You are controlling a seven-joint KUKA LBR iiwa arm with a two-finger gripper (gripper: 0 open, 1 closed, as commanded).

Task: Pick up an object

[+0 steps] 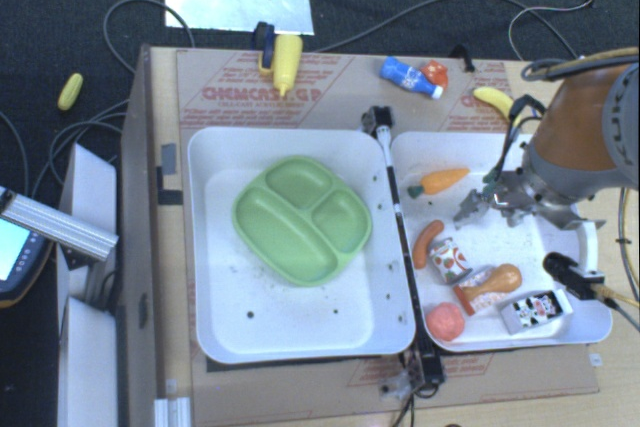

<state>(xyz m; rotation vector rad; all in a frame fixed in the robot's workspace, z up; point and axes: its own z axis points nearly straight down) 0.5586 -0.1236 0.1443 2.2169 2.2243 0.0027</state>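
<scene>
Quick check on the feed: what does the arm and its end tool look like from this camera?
The arm is bulky and rounded, orange-brown on top with grey below. At its tip sits a gripper of grey metal, with thin dark cables looping along the wrist.

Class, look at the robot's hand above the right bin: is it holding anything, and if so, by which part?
Nothing is held. The hand hovers open above the right bin, beside the carrot, with nothing between its fingers.

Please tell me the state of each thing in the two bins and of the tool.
green plate: upright, in the left bin.
carrot: lying flat, right bin.
sausage: lying flat.
small can: on its side.
pink ball: resting at the front.
tool: above the right bin, holding nothing.
</scene>
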